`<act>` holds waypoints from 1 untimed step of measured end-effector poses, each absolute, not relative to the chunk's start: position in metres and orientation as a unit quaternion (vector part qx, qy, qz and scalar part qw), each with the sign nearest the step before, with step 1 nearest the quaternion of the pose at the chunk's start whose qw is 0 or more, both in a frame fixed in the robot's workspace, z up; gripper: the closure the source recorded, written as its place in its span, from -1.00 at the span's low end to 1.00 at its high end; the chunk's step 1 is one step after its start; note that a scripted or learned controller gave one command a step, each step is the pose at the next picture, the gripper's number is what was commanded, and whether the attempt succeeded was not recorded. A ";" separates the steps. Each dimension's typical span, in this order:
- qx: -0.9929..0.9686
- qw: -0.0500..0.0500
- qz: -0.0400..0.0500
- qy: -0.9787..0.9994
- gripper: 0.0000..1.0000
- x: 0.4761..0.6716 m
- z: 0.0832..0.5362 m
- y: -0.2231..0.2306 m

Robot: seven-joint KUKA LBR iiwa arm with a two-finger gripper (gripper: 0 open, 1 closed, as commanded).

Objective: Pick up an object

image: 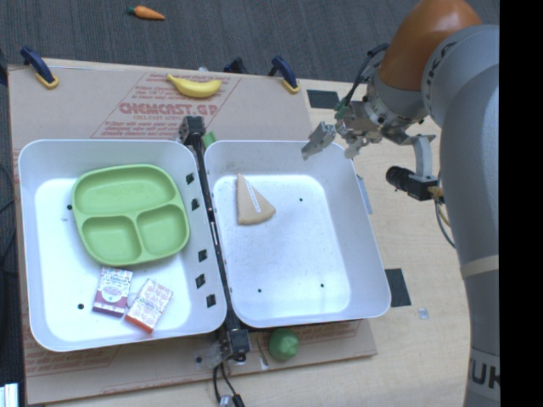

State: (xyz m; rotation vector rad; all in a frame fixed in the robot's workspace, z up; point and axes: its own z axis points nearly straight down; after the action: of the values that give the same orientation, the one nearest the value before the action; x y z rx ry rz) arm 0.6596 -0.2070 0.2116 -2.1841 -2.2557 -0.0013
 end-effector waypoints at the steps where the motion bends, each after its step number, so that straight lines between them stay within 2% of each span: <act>1: -0.696 0.001 0.000 -0.718 -1.00 0.660 0.212 -0.207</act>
State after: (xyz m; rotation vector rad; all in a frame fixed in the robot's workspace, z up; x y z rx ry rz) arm 0.6596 -0.2070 0.2116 -2.1840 -2.2558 -0.0013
